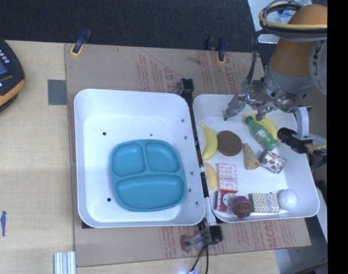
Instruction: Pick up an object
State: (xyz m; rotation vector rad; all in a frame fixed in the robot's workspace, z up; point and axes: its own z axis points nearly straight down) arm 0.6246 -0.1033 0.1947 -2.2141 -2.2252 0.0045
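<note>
My gripper [244, 108] hangs over the back of the right bin [311, 181], open, with nothing between its fingers. Its left fingertip [230, 111] points down and left, above the bin floor. Just in front and to the right lies a green bottle [263, 133] with a yellow piece beside it. Toward the bin's middle are a brown round cookie [229, 143] and a banana [209, 142]. An ice cream cone [251, 156] and a small can [272, 162] lie nearer the front. The gripper touches none of them.
The left bin [94, 124] holds a blue divided plate [148, 174]. At the right bin's front lie a red and white box [226, 179], a dark round thing [242, 206], a flat packet [265, 202] and a white ball [287, 198]. A yellow and black device [3, 73] sits far left.
</note>
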